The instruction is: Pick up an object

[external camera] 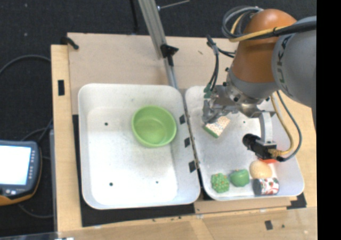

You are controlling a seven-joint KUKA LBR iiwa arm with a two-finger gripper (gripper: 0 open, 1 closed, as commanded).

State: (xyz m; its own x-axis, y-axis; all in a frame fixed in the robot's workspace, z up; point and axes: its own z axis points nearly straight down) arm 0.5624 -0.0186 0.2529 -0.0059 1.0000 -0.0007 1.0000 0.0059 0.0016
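**Gripper low over the sponge in the right-hand bin**

Nearest the camera, four things sit along the front edge of the right-hand bin [229, 151]. They are a knobbly green lump [219, 182], a smooth green ball [240, 178] just beside it, a pale orange ball [260, 168], and a red and white can [266, 185] touching that ball's near side. Farther back, the left-hand bin [98, 132] holds a green bowl [154, 126], upright and set toward its far right part. At about the same depth in the right-hand bin, close to the wall shared with the other bin, lies a sponge [218, 126], beige with a green edge and tilted. The gripper [214, 110] hangs right at the sponge's far side. The view does not show whether it is open, closed, or gripping the sponge. The arm [264, 47] rises behind it toward the right. Beyond the bins, a metal post [152, 15] slants up from the bench [117, 60]
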